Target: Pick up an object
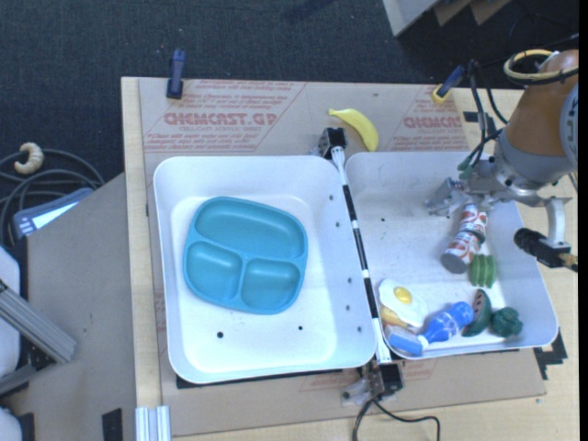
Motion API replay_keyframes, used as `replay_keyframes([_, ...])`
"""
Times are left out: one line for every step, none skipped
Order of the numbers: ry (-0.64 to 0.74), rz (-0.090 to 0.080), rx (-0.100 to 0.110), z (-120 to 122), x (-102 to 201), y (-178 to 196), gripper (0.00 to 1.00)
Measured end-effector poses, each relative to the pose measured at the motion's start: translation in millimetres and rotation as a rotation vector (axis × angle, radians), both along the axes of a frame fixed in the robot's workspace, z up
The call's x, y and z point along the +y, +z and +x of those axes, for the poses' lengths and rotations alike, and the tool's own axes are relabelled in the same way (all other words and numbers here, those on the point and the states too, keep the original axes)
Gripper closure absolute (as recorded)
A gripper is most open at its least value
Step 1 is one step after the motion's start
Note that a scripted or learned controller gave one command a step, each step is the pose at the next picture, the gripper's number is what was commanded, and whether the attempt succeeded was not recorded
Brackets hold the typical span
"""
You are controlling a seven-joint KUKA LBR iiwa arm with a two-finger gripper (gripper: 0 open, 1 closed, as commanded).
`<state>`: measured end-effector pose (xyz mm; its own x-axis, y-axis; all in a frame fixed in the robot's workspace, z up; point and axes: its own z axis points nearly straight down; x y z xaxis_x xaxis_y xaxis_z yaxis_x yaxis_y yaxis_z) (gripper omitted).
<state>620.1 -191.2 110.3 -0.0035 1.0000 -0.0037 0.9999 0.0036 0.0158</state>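
Tray [244, 254], blue and three-sectioned, fills the left bin [175, 191]. In the right bin [395, 177], the gripper [470, 191] hangs at twelve o'clock of a red-and-white can [464, 237] lying tilted just beneath it; its jaw state cannot be told.

Dark carpet floor [138, 16]; brown bench board [276, 108]; cables [41, 191] coiled at left.

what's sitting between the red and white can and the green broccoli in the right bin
In the camera view, a green pepper-like piece and a small brown-red piece lie between the can and the broccoli.
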Motion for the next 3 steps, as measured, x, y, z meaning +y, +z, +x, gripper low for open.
replay_keyframes([0.003, 0.001, -0.012, -36, 13, -10, 0.00])
replay_keyframes([-0.004, 0.004, 0.017, -107, 24, -26, 0.00])
replay_keyframes([-0.004, 0.002, 0.008, -104, 24, -14, 1.00])
